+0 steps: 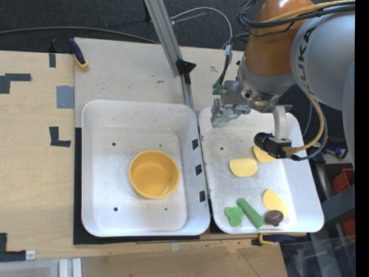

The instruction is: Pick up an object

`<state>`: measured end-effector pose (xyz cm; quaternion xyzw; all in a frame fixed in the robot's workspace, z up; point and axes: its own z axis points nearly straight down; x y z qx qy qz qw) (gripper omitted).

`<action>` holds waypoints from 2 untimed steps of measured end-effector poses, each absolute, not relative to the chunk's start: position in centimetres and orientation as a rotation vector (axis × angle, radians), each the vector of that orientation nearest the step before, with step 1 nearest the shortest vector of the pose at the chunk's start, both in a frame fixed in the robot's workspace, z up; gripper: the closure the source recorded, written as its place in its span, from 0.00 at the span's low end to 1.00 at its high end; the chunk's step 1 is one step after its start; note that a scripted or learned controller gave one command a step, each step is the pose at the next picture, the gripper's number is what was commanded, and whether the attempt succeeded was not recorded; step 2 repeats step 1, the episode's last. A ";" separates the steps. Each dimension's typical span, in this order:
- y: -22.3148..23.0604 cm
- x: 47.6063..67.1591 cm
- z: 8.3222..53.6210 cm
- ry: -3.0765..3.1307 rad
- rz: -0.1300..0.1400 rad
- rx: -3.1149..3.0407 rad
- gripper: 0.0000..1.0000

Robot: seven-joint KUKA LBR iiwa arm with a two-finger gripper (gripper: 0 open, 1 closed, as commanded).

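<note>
Gripper point(222, 118) hangs above the right bin's point(305, 215) far-left corner; finger state cannot be determined. Risk: descending here strikes bare floor, missing the yellow pieces point(243, 167).

Cut off by the right and top edges: much of the arm point(323, 45). Partly hidden behind a black fitting on the arm: a yellow piece point(263, 154) in the right bin point(308, 209). Too blurred and small to tell: the tool point(222, 115) at that bin's far left corner, fingers unreadable. Covered by the arm: the bin's far right rim.
</note>
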<state>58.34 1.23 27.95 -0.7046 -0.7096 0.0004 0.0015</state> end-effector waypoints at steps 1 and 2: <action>7.0 57.0 26.9 -2.227 0.002 -2.211 1.00; 7.0 57.0 26.9 -2.227 0.002 -2.211 1.00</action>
